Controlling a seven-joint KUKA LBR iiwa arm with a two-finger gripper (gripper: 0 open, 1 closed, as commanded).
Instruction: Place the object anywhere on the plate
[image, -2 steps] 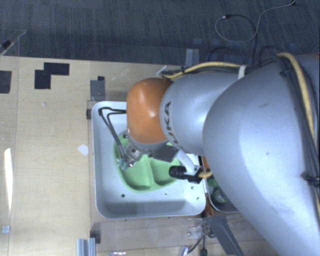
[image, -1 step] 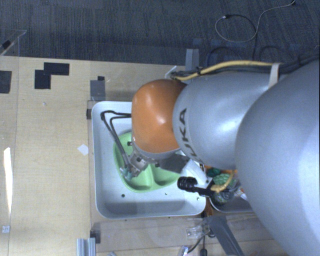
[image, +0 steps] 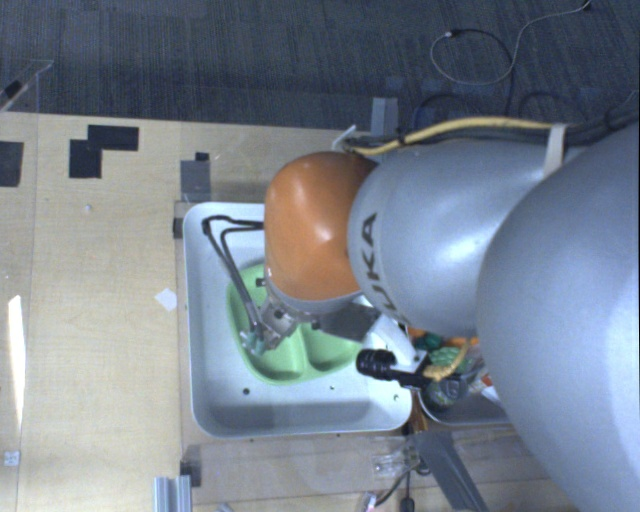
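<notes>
On the bench (image: 90, 330) the left bin (image: 215, 400) holds the plate (image: 290, 362) toward its right half. The arm (image: 450, 250) reaches in from the right and hangs over the bin's far right part, with the gripper (image: 258, 338) down over the plate's left edge. Small objects (image: 445, 352) lie just right of the bin, under the arm.

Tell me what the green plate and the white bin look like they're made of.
Plate: likely plastic, a smooth pale green moulded with raised dividers and soft sheen. Bin: probably plastic or painted metal, a uniform glossy white with rounded corners; the look leaves it open.
</notes>
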